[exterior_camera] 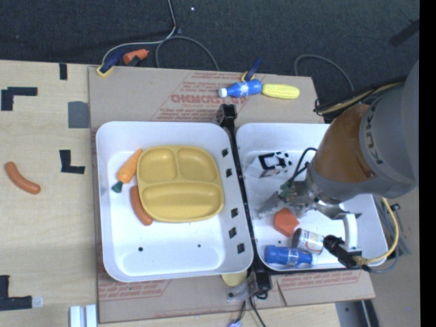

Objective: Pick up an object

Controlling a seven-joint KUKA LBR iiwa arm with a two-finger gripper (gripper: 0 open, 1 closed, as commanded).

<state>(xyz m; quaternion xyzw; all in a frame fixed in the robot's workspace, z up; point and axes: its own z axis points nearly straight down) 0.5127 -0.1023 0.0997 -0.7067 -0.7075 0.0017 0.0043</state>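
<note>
In the right bin (368,213), the gripper (285,197) hangs low over the left half, just above a red-orange block (286,221). A small silver can (310,240) lies right of the block. A blue bottle (286,255) rests along the bin's front wall. A black-and-white item (274,161) sits at the back of the same bin. The arm's grey body and orange band (347,159) cover much of the bin's right side.
The left bin (170,251) holds a yellow divided plate (180,184), a carrot (127,169) and a red sausage (141,207). A yellow corn toy (281,91) and a blue toy (240,90) lie behind the bins. Another sausage (21,178) lies far left on the bench.
</note>
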